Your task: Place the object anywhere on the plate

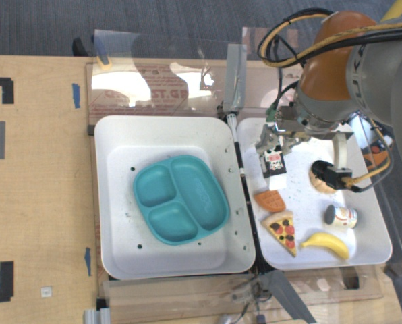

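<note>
We are looking down on a pale wooden bench [32,201] bearing black tape marks [4,90]. Grey carpet [154,5] is lying beyond its far edge, and glare is catching a clear panel [157,83].

You had a teal plate [181,199] in the white left bin [113,181]. In the white right bin [376,238] lay a yellow banana [328,244], an orange wedge [270,200], and a yellow pizza slice [283,231] dotted red and black.

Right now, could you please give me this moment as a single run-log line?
gripper: over right bin, fingers unclear | teal divided plate: in left bin | right bin: pizza slice, banana, orange wedge
</note>
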Robot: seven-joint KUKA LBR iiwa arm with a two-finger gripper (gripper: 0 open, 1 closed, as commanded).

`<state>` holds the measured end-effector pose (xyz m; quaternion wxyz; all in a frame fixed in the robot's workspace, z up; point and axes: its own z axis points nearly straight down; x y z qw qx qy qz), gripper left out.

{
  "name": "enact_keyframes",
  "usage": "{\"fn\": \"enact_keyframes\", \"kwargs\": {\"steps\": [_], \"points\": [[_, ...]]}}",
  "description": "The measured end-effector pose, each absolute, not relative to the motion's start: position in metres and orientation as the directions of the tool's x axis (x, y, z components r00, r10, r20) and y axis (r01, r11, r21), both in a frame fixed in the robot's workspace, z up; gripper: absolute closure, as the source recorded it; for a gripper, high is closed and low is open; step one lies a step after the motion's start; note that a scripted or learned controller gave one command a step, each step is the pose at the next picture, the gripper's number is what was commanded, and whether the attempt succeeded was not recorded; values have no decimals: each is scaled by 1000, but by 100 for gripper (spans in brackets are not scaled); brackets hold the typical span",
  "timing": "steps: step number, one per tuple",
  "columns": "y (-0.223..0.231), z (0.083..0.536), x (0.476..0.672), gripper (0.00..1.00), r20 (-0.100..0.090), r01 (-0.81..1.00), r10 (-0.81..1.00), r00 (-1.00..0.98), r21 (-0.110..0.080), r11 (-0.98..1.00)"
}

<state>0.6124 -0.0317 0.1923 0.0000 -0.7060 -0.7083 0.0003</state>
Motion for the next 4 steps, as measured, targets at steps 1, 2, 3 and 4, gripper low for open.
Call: {"fn": "enact_keyframes", "kwargs": {"steps": [1,2,3,4], "points": [[21,191,594,100,-14,1000,1000,16,11,-16],[77,195,558,100,6,1000,1000,-2,26,2],[154,140,541,100,1,1000,1000,-8,-9,8],[151,142,543,0,0,1000,1000,-2,-4,2]]}}
